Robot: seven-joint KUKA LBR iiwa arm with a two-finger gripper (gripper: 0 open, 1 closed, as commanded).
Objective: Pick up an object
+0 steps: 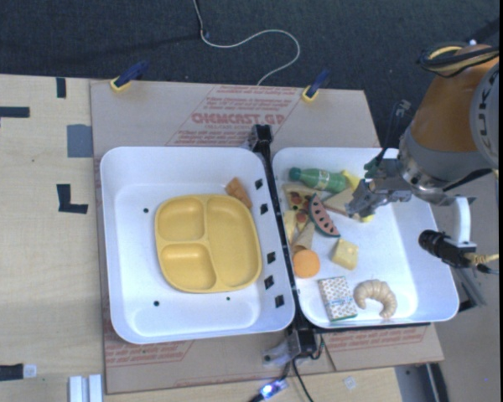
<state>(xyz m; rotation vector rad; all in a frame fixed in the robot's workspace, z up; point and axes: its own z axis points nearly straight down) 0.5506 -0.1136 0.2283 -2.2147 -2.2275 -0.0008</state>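
Note:
My gripper (362, 205) hangs over the right bin (419, 249), near its upper middle, just right of a watermelon slice (320, 215) and below a green bottle (317, 177). Its dark fingers point down and left; a small yellow piece shows at their tips. Lower in the same bin lie a yellow cheese cube (345, 254), an orange ball (306, 263), a croissant (377, 296) and a patterned packet (338, 297). A few small food pieces (298, 216) crowd the bin's left wall.
The left bin (126, 224) holds a yellow divided plate (207, 242) and a small brown piece (240, 192) by its upper right. A black divider (272, 216) runs between the bins. The arm's grey and orange body fills the right side.

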